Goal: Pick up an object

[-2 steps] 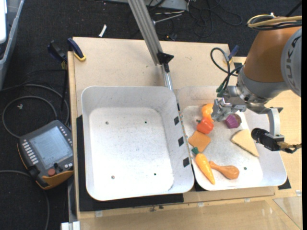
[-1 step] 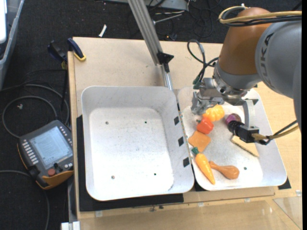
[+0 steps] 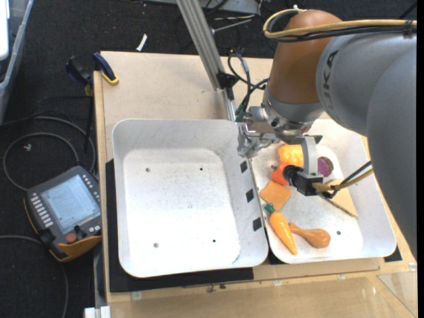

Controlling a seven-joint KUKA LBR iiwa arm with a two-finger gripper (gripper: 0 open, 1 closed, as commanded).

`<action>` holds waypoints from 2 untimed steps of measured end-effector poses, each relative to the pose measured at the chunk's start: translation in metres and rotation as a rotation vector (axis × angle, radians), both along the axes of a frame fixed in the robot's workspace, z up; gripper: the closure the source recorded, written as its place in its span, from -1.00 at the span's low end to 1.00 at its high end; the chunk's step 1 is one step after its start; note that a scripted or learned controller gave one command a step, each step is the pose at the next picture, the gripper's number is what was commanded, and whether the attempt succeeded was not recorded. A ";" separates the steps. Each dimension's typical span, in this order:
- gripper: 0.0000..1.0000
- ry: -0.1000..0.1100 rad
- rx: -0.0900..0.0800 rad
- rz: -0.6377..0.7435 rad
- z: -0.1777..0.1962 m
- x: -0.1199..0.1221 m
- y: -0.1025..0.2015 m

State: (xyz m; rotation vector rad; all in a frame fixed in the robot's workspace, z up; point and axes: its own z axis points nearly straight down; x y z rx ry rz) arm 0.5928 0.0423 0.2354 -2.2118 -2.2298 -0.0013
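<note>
The right bin holds several toy foods. A yellow piece and a purple piece lie at its back. A small red-orange piece sits beside them. An orange wedge lies mid-bin, with a carrot and an orange drumstick shape nearer the front. A thin tan slice lies to the right. My gripper hangs low at the back left corner of this bin, close to its left wall and just left of the yellow piece. I see nothing held in it.
The left bin stands beside the right one, their walls meeting below my gripper. A slanted metal rail runs down behind the gripper. A teach pendant lies off the bench at the left.
</note>
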 end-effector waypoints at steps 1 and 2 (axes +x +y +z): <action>1.00 -0.003 0.001 0.000 0.009 0.011 0.054; -1.00 0.000 -0.002 -0.005 0.009 0.010 0.050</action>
